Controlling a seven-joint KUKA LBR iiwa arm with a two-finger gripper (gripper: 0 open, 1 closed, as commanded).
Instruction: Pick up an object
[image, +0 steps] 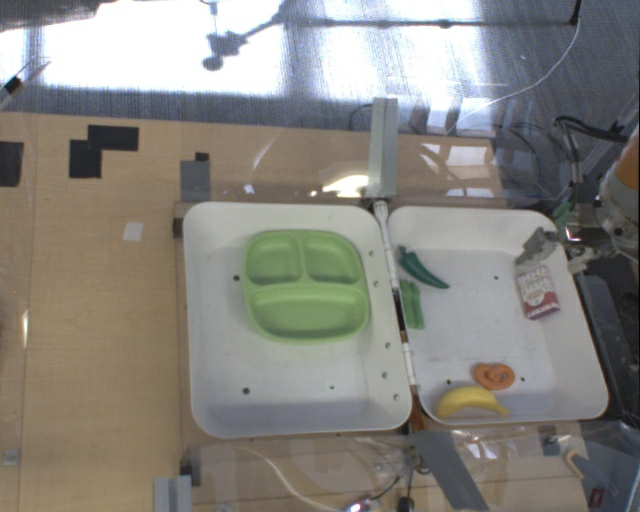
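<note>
Wood-look bench (90, 330) under everything, pale tan, with a few black square markings up in the far left corner and bright light washing across the floor behind it.

Going left to right: the left bin (215, 400) is a shallow white tray holding one thing, a light green divided plate (305, 285) with two small compartments at the back and one long one in front. It sits flat, a bit toward the back of the bin, and all its compartments look bare.

A metal divider runs between the two bins. Right against it, in the right bin (580, 385), lies a dark green pepper-shaped piece (422, 268), with a lighter green strip (411, 303) just beside it, running along the wall.

Along the front wall of that bin there's a yellow banana (471, 402), with an orange round thing (493, 376) touching or nearly touching it, just behind. Further right, near the far corner, a small red and white packet (538, 290) lies flat. There's print on it but it's way too small to read.

The arm comes in from the right edge, just a bit of grey and orange visible. Its tool (540, 245) is right above the top end of the packet. I honestly can't tell whether it's spread or closed, or whether it's touching the packet at all.
</note>
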